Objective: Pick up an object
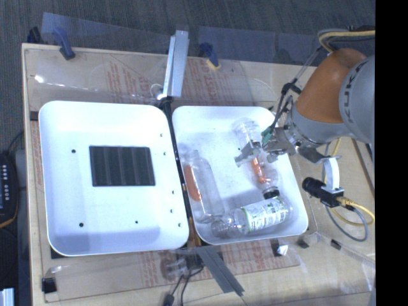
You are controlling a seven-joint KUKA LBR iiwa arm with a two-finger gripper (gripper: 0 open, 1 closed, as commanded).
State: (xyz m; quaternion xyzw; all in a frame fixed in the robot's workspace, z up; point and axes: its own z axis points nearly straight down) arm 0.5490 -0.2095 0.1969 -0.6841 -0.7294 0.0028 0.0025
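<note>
Hovering over the right bin, the gripper has its jaws parted with nothing between them. An orange-labelled bottle lies just at 6 o'clock of the gripper, its long axis running from 11 to 5 o'clock

Bright, even overhead light. White bins near blown out, soft shadow along near rims. Glare on clear plastic sheet at far side. Slight overall softness.
</note>
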